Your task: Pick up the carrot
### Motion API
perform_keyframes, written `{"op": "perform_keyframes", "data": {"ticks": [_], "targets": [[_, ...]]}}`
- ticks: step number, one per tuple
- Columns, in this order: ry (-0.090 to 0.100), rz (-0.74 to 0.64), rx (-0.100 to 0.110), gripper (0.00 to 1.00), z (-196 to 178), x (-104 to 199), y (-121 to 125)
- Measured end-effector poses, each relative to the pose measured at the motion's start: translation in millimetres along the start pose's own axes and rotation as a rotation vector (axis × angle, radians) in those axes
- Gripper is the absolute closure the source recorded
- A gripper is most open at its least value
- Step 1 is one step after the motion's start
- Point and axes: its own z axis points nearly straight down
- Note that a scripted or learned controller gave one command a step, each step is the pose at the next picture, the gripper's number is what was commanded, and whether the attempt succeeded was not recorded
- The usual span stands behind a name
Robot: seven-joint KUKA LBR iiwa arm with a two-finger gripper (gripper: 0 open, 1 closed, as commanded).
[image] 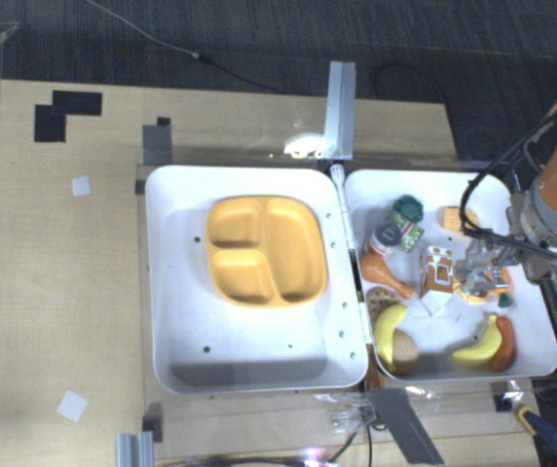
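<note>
Carrot (pixel 388 275) lies at the left edge of the right bin (pixel 551 350), long axis slanting down-right, well left of the gripper (pixel 478 278); jaws' state cannot be told.

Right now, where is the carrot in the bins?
The carrot lies in the right bin, near its left wall beside the divider between the bins. It sits just above the yellow bowl and below the small jar.
</note>
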Motion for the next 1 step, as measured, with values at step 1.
{"op": "perform_keyframes", "data": {"ticks": [1], "targets": [[0.004,-0.095,0.001,1.0,57.2,7.3,-52.7]]}}
